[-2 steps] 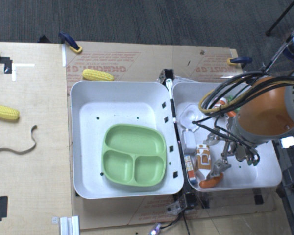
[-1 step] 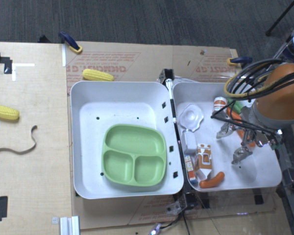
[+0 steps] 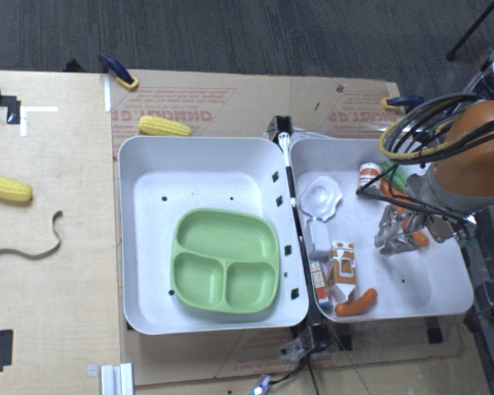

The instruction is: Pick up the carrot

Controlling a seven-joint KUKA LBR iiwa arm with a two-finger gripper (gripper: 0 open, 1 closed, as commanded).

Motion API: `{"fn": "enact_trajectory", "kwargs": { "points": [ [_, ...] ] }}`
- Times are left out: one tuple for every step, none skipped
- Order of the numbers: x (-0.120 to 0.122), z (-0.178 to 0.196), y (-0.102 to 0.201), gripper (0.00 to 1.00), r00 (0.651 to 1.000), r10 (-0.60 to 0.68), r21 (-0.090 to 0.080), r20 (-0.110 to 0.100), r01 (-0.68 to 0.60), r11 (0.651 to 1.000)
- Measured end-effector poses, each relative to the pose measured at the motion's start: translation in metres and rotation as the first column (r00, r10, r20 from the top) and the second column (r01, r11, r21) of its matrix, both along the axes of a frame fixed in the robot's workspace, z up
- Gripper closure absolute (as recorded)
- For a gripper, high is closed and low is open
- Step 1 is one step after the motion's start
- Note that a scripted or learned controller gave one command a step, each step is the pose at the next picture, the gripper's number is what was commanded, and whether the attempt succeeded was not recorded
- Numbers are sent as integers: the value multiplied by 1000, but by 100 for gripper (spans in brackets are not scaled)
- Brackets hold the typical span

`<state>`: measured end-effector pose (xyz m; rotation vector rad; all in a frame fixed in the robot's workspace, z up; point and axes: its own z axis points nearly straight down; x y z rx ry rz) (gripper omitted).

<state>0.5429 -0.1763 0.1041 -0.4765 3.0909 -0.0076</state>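
we are at the grasp step — our gripper [image 3: 393,239] is down in the right bin [image 3: 445,299], and the carrot [image 3: 416,239] lies just beside its tip, touching or nearly so; grip state: cannot tell. next we need a clean lift.

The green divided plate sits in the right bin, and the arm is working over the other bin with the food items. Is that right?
Not quite. The camera view shows the green divided plate in the left bin, not the right one. The rest stands: the arm's gripper is over the right bin, which holds the food items, among them a sausage.
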Motion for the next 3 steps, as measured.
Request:
{"fn": "enact_trajectory", "kwargs": {
  "points": [
    [8, -11, -16, 100, 963, 270, 1, -7, -270, 963],
    [-52, -11, -40, 100, 969, 248, 2, -10, -248, 969],
    [-51, -11, -44, 100, 780, 625, 0, -9, -625, 780]
  ]
}}
